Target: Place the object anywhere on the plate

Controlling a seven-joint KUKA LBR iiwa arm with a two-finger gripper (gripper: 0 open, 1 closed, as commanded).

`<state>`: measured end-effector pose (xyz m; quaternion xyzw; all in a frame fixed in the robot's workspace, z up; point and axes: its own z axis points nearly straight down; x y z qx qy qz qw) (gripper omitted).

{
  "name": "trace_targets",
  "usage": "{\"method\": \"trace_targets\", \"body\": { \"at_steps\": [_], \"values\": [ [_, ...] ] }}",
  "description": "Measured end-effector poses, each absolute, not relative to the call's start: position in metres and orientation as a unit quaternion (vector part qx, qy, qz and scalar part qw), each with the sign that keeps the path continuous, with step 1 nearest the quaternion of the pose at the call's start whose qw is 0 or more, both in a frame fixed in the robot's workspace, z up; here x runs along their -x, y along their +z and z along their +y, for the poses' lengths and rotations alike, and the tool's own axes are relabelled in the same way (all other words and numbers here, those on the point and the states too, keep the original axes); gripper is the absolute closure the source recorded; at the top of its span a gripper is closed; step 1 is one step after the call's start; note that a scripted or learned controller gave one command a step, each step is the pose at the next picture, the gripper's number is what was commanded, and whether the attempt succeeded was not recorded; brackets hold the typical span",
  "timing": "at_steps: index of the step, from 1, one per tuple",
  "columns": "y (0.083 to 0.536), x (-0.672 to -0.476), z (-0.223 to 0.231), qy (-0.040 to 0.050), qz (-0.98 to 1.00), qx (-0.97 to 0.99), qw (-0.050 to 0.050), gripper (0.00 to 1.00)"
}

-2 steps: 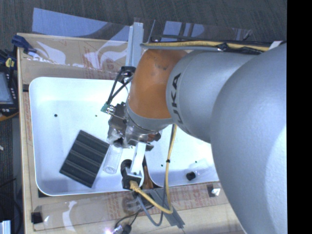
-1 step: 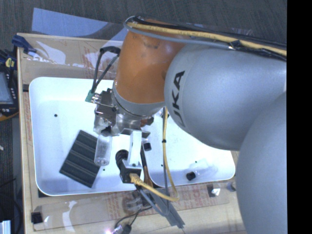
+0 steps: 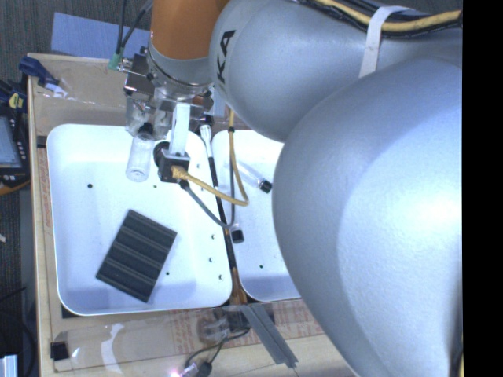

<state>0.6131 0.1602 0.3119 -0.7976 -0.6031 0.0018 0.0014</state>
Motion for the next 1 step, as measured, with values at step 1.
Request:
{"method": "trace_targets", "body": {
  "at_steps": [1],
  "values": [
    [0.1910, -0.6282, 0.2192, 0.0044, -0.530, 0.848, 0.002, 1.00]
  ]
}}
